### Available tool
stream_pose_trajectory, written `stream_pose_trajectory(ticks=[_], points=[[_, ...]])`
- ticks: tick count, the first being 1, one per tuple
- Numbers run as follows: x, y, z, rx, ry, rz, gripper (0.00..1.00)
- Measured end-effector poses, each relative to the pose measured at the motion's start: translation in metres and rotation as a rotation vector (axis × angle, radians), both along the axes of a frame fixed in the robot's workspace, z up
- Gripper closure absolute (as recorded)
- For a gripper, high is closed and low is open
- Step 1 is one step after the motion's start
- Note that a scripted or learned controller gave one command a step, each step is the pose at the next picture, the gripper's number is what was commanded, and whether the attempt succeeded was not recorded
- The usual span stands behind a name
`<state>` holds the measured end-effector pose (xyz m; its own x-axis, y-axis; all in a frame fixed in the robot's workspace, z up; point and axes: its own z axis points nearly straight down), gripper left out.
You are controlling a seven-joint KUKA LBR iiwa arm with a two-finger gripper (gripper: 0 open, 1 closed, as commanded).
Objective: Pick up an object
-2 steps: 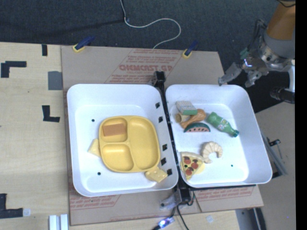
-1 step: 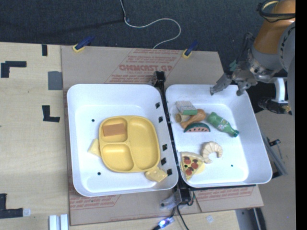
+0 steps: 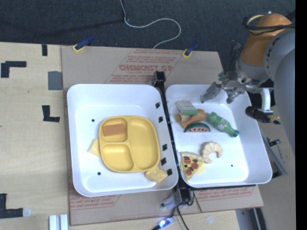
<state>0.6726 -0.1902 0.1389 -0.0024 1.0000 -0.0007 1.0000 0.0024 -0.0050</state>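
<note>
**Q:** Where is my gripper right now?

**A:** I see the two-finger gripper (image 3: 219, 93) over the far edge of the right shallow white bin (image 3: 249, 169). Its fingers (image 3: 207, 96) are spread apart, with nothing between them.

**Q:** What lies in that bin?

**A:** Just beside the gripper lie a grey rectangular block (image 3: 183, 105), a tan toy ice-cream cone (image 3: 191, 115), a toy watermelon slice (image 3: 197, 127) and a green plastic bottle (image 3: 222, 124) on its side. Nearer the camera are a pale toy shrimp (image 3: 212, 150) and a toy pizza slice (image 3: 191, 164).

**Q:** And the left bin?

**A:** The left white bin (image 3: 81, 99) holds a yellow divided plastic tray (image 3: 139, 147) with a brown square piece (image 3: 114, 128) in one compartment, and a pale yellow cheese wedge (image 3: 156, 175) beside it.
</note>
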Motion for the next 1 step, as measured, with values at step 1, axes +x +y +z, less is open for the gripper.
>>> stream_pose_trajectory(ticks=[1], points=[[-0.0004, 0.0012, -0.0531, -0.001, -0.001, 0.001, 0.00]])
